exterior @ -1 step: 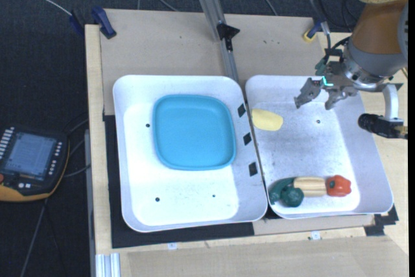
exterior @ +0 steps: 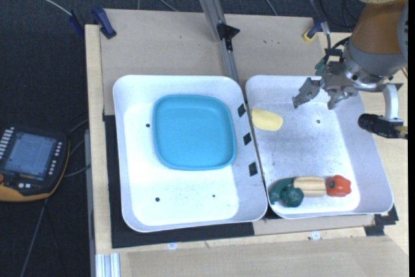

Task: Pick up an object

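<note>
The gripper [exterior: 322,95] is hovering with jaws spread and holding nothing, over the right bin's [exterior: 369,168] far end, right of the yellow lump [exterior: 266,119].

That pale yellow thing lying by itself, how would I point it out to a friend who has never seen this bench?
Start at the right-hand shallow white bin. Against its left wall, near the far end, lies a small pale yellow oval lump, alone on the bin floor. The green, tan and red pieces cluster at the bin's near edge, and the big blue square plate sits in the other bin.
</note>
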{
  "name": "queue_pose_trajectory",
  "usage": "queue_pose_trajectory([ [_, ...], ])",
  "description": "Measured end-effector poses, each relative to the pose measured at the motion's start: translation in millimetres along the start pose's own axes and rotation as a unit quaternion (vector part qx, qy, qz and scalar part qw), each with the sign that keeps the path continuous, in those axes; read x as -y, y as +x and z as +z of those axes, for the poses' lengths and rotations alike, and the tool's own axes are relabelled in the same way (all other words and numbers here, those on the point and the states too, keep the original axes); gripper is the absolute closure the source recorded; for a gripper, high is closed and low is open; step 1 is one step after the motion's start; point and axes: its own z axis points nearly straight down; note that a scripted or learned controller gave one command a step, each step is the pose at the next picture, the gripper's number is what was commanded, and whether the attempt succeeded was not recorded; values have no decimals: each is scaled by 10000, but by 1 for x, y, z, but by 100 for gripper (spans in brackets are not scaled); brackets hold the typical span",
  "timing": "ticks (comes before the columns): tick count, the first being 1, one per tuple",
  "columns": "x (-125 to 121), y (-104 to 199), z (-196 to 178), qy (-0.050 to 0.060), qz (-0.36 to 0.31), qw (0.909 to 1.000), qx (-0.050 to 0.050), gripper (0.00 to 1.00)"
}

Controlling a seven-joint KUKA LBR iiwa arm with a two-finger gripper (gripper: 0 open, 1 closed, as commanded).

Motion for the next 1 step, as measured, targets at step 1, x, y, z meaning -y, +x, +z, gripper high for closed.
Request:
queue_pose_trajectory([
  [1, 7, 6, 46, 19, -1, 10000, -1, 0],
])
